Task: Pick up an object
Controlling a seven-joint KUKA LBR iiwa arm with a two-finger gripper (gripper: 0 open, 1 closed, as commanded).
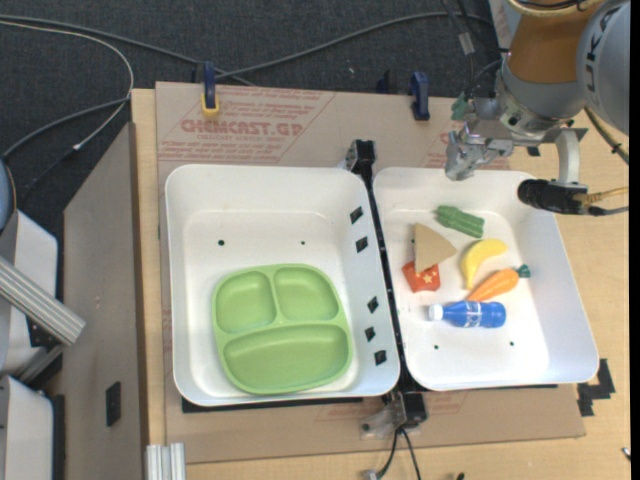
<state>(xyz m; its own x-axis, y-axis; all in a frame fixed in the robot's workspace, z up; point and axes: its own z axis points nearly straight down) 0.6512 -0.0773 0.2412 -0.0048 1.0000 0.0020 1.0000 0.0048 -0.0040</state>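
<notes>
Lying across the right bin [560,368], the blue bottle [474,314] points its cap left.

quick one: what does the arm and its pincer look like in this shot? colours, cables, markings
The arm is grey with a broad orange band above the wrist, its segments rounded. Black cables run along it near the top edge. The pincer is a small grey metal assembly below the wrist. A black cylindrical part juts out beside it. No readable markings.

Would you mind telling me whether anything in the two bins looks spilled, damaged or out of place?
Nothing stands out. The green divided plate lies flat in the left bin. In the right bin, the blue bottle lies on its side beside the carrot, banana and other toy foods, loosely clustered, nothing spilled. The gripper hangs over that bin's far edge.
</notes>
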